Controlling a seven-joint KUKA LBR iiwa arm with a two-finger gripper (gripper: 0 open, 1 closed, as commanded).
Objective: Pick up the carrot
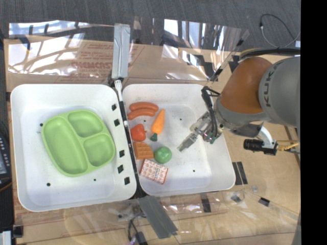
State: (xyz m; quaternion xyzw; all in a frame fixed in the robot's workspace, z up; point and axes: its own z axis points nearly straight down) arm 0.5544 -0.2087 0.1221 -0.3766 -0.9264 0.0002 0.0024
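Carrot (159, 122) sits in the right bin (219, 175), upper-left area, lying free, nothing gripping it. Clutter is tight around it: two sausages (143, 109) at its 10 o'clock, just beside its tip; red tomato-like piece (138, 132) at 8 o'clock, close; orange waffle-like block (143, 150) below that; green ball (163, 154) at 6 o'clock; patterned red-and-white packet (154, 171) further down at 6, touching or nearly touching the ball. The side of the carrot toward 3 o'clock is bare bin floor.

Carrot long axis runs roughly 1 to 7 o'clock: orange pointed end up at 1, green stem end (153, 136) down at 7, almost against the tomato piece.

Gripper (187, 143) is at the carrot's 4 o'clock, near but apart, over bare bin floor, fingers pointing toward 8 o'clock. Fingers look close together with nothing between them, but they're small and blurry, so can't tell whether it's released or clenched.

Left bin (25, 188) holds a green divided plate (77, 142). Table (265, 188) shows tape strips and glare along the top edge. Arm's wrist hides part of the right bin's right wall.
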